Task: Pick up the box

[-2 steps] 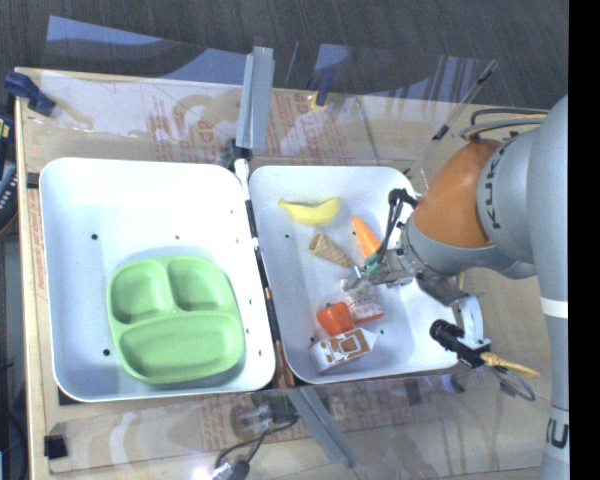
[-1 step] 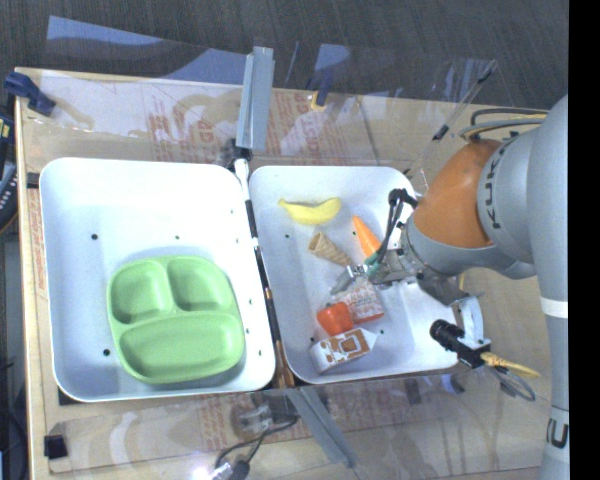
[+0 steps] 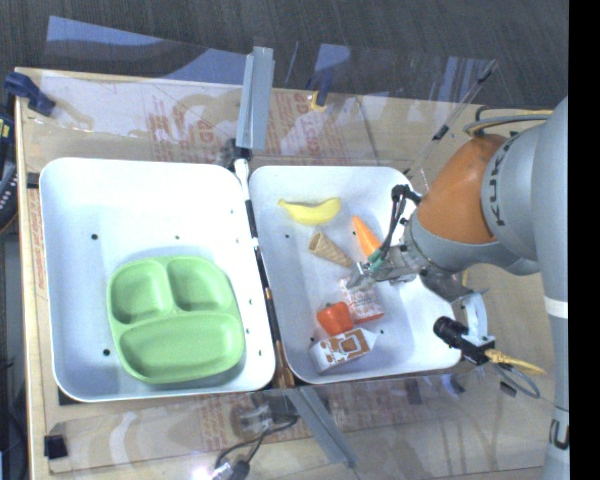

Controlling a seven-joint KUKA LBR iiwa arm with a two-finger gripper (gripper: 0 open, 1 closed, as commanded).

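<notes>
- Camera view: the end effector (image 3: 372,268) hangs low in the right bin (image 3: 400,183), over a clear packet (image 3: 363,303); how far it is open cannot be told, and nothing shows in its hold.
- The box (image 3: 342,349) lies near that bin's front edge, touching a red item (image 3: 334,318).
- A banana (image 3: 311,209), a cone (image 3: 330,249) and a carrot (image 3: 365,234) lie toward the back edge.
- Risk: a descent here would likely catch the packet, not the box.

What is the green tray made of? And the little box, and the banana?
The green tray looks like smooth moulded plastic, with a soft sheen and rounded compartments. The box seems printed cardboard, flat-sided and matte. The banana is evenly yellow and glossy, so it is probably a plastic toy, though that is uncertain.
</notes>
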